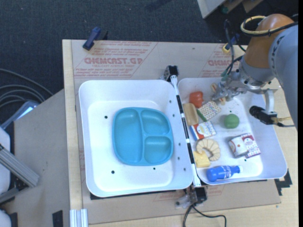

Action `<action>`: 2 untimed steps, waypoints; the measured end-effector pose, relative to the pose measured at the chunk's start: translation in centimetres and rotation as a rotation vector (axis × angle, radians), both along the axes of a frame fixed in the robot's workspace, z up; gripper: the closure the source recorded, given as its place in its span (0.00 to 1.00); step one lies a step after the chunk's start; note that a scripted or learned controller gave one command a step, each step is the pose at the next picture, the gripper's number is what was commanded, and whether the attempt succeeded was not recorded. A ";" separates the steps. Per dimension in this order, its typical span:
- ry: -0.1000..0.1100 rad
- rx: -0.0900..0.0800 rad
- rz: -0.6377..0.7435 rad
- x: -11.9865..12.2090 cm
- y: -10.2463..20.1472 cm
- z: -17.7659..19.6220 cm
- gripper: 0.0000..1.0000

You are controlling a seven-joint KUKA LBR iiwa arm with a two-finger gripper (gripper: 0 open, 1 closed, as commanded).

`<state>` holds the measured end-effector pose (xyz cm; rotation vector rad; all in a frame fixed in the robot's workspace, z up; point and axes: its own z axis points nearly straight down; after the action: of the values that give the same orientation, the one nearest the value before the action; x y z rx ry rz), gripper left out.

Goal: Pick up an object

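Observation:
The right bin [274, 162] holds several small objects. A red piece [196, 98] lies at its back left, with a checkered packet [209, 110] just in front of it. A green ball [231, 121] rests mid-bin, a croissant-like pastry [209, 147] sits left of centre, a red-and-white box [244, 145] lies to the right, and a blue bottle [222, 172] lies along the front. My gripper [221, 93] hangs low over the bin's back part, between the red piece and the green ball and just above the checkered packet. I see nothing lifted by it.
The left bin [92, 126] carries a blue divided tray [142, 136]. A tan strip [190, 113] and a yellow wedge [201, 161] lie along the right bin's left wall. A black clip [171, 72] joins the bins at the back. The arm's black cable [262, 115] overhangs the right side.

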<state>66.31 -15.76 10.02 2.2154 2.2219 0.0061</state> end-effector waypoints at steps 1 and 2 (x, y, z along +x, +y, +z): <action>0.001 0.000 -0.001 0.5 6.6 13.1 1.00; 0.009 0.003 0.000 -2.4 16.3 10.6 1.00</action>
<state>63.95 0.49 20.61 2.2215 2.2275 -0.0005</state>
